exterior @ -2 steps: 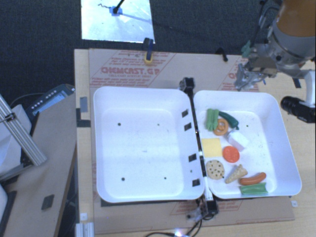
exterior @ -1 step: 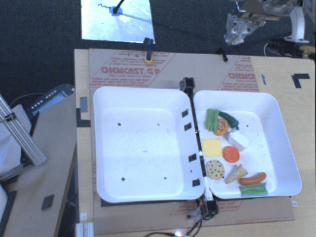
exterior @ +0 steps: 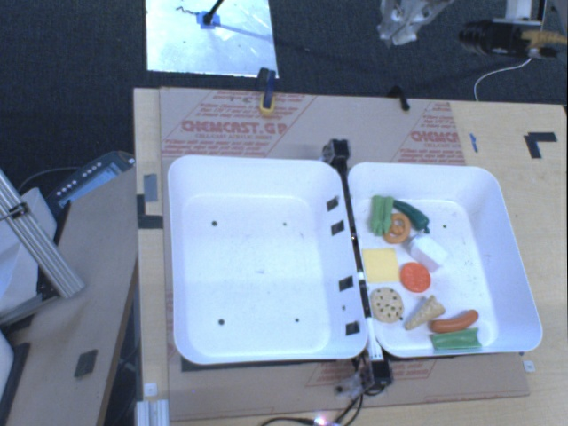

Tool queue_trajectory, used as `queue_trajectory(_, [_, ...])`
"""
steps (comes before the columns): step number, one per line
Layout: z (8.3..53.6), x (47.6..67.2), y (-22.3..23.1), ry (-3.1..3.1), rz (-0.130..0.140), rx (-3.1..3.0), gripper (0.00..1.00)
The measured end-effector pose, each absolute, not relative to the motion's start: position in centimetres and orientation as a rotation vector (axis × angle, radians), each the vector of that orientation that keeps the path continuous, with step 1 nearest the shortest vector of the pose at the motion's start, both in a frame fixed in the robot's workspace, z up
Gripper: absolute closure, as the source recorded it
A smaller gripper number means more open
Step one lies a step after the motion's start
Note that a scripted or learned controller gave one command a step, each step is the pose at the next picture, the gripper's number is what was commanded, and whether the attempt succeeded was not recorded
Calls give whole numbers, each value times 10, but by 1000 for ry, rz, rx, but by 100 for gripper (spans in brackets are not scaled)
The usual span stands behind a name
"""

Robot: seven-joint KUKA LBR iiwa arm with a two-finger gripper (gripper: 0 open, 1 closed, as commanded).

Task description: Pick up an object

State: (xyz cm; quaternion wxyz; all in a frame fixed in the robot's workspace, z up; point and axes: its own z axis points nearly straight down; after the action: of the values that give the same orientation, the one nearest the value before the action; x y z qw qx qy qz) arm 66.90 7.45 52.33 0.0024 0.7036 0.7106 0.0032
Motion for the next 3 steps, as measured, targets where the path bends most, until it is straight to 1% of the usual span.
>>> queue_trajectory(1, [380, 668, 107, 2237, -17, 2220, 100])
queue_trajectory(2, [544, 640, 178, 2230, 24, 2203, 100])
queue_trajectory(3, [392, 584, 184, 2236, -25, 2221, 100])
